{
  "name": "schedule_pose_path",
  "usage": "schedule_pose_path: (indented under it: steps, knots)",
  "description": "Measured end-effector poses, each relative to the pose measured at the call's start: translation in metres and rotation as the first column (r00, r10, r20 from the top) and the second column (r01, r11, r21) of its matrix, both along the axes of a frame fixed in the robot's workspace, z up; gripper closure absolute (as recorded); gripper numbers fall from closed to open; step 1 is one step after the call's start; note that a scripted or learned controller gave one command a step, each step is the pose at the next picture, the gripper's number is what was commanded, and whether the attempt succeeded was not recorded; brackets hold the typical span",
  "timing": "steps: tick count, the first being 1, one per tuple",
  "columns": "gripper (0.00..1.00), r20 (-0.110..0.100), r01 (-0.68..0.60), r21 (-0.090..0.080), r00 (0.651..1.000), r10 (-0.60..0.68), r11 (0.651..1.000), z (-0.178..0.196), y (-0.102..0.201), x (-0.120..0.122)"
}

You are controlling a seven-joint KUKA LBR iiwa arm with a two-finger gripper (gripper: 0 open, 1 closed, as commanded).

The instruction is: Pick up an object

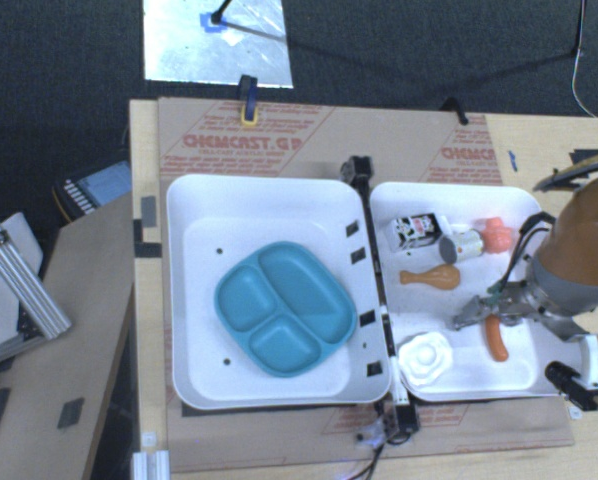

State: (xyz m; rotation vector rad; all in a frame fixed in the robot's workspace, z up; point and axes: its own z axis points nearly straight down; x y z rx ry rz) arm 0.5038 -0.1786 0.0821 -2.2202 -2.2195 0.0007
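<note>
The right bin (pixel 519 203) holds several small objects. Among them are a black-and-white carton (pixel 416 231), a pink piece (pixel 497 235), a white-grey cylinder (pixel 464 245), a brown drumstick shape (pixel 431 278), a white round lump (pixel 424 358) and an orange sausage-like piece (pixel 497 343). My gripper (pixel 482 313) is low in the right bin, just above the upper end of the orange piece and right of the drumstick shape. The orange-banded wrist (pixel 579 253) hides the bin's right side. I cannot make out anything held.
The left bin (pixel 194 268) carries a blue divided plate (pixel 284 308). A black divider (pixel 371 268) runs between the two bins. Both bins rest on a cardboard sheet (pixel 279 138). A yellow clamp (pixel 249 103) sits at the cardboard's far edge.
</note>
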Motion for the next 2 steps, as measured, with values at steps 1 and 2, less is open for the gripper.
schedule_pose_path:
  steps: [1, 2]
  knots:
    - [1.00, 0.005, 0.000, -0.002, 1.000, 0.000, 1.000, 0.013, -0.001, 0.002]
    - [1.00, 0.006, -0.005, -0.002, 1.000, 0.005, 1.000, 0.059, 0.005, 0.009]
